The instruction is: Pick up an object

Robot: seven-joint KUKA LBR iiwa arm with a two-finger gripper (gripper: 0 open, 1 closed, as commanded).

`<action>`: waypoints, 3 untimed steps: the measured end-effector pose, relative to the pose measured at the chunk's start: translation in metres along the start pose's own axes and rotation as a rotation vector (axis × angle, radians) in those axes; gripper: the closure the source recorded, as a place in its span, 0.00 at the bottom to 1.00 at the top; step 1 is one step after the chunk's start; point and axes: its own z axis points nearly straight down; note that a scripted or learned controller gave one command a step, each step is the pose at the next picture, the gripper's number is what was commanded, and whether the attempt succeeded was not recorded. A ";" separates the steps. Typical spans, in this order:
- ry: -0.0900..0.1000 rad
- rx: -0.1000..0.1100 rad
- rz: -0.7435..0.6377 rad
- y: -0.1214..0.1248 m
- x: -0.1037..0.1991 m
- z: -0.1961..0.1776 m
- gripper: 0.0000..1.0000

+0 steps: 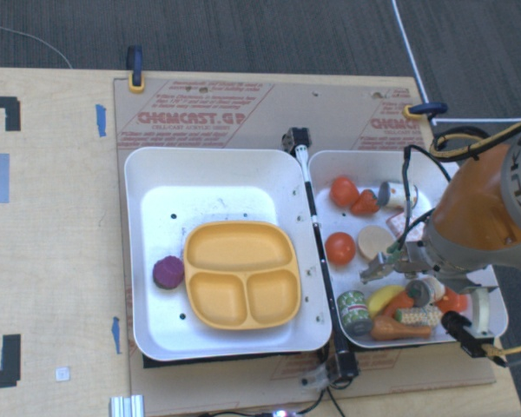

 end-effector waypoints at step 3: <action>-0.001 0.004 0.003 -0.001 0.007 0.000 0.00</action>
